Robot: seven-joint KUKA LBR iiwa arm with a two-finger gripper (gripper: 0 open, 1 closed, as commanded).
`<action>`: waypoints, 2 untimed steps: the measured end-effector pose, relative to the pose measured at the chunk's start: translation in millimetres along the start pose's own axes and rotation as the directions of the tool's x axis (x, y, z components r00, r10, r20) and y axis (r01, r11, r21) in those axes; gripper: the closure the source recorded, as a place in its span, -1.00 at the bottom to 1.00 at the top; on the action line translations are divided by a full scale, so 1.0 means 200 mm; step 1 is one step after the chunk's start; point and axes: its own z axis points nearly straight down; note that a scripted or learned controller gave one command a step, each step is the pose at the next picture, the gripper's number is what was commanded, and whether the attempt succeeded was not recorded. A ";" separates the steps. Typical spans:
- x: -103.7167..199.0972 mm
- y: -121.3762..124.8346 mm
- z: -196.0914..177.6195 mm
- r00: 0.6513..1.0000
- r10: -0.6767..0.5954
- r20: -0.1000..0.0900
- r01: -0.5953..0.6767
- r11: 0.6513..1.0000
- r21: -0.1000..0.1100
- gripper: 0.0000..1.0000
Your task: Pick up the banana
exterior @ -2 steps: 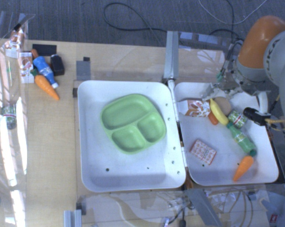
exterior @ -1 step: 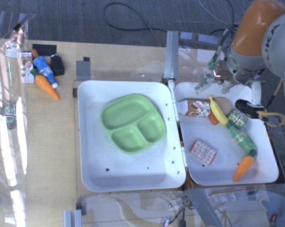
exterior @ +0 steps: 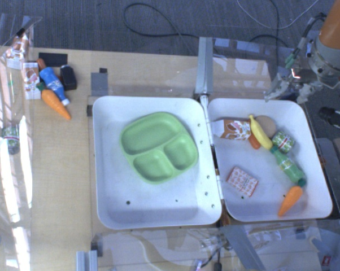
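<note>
1. I see the grey arm with its orange band [exterior: 335, 30] at the upper right, above the right bin's far corner.
2. The left shallow white bin [exterior: 108, 208] holds a green three-compartment plastic plate [exterior: 158, 147].
3. The right shallow white bin [exterior: 317, 205] holds the yellow curved banana [exterior: 260, 132] near its far wall, touching a green can [exterior: 283, 142].
4. The two-finger gripper [exterior: 287, 83] hangs beyond that bin's far rim, well apart from the banana.

Both bins, the left bin [exterior: 102, 168] and the right bin [exterior: 311, 168], look like smooth, slightly glossy white plastic. The green divided plate [exterior: 158, 147] is matt plastic. The bench [exterior: 57, 179] shows pale wood. The banana [exterior: 260, 132] looks smooth, faintly shiny.
</note>
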 end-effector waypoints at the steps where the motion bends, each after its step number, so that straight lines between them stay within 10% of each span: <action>1: 0.13 -0.01 0.73 0.997 0.081 -0.001 -0.081 0.997 0.004 -1.00; 2: 0.09 0.07 0.74 0.946 0.325 0.000 -0.325 0.946 0.002 -1.00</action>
